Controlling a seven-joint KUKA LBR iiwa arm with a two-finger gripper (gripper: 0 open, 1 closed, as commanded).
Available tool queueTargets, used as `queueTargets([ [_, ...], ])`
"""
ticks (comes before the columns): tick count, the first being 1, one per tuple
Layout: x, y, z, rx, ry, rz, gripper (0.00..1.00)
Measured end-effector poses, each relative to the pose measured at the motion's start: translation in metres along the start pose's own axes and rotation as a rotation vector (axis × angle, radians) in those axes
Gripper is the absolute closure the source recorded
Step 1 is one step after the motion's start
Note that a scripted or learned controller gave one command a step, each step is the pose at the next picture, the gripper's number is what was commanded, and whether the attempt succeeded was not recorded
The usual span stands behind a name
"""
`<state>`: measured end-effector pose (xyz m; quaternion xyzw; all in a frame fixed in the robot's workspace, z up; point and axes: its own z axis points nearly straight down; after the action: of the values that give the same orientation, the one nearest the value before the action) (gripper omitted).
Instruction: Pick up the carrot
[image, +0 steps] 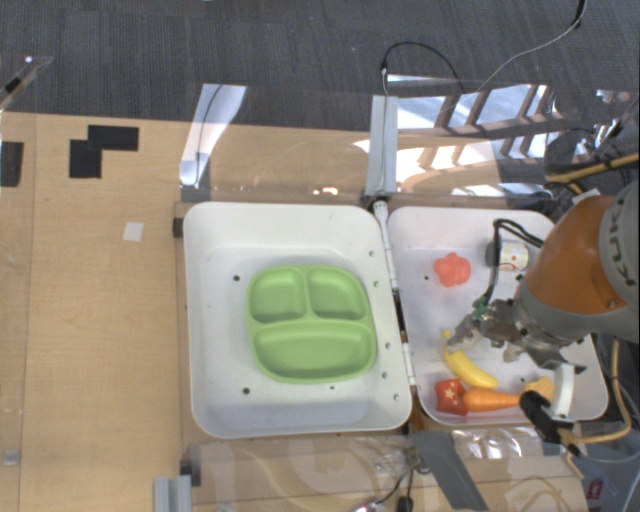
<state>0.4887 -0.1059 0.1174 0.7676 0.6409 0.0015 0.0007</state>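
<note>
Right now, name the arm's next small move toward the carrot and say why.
Probably shift the hand toward the near edge of the right bin and lower it: the carrot lies there beside the red tomato, past the banana, with the hand hovering above the banana's far end.

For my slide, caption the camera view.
Arm's gripper above the banana, near the carrot, in the right bin.

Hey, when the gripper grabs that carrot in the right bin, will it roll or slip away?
The carrot looks rounded and tapered, so a push would likely roll it in an arc. Its surface looks smooth, like a plastic toy, so it may slip. It lies against the red piece near the banana, which could get nudged.
</note>
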Motion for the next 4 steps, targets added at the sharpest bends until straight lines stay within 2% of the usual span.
queueTargets([
  [1,0.019,-0.002,0.028,-0.008,-0.001,-0.074,0.00],
  [2,0.070,-0.013,-0.066,0.001,-0.001,0.059,0.00],
  [3,0.019,-0.005,0.003,0.005,-0.002,0.176,0.00],
  [4,0.041,0.011,-0.066,0.002,-0.002,0.331,0.00],
])
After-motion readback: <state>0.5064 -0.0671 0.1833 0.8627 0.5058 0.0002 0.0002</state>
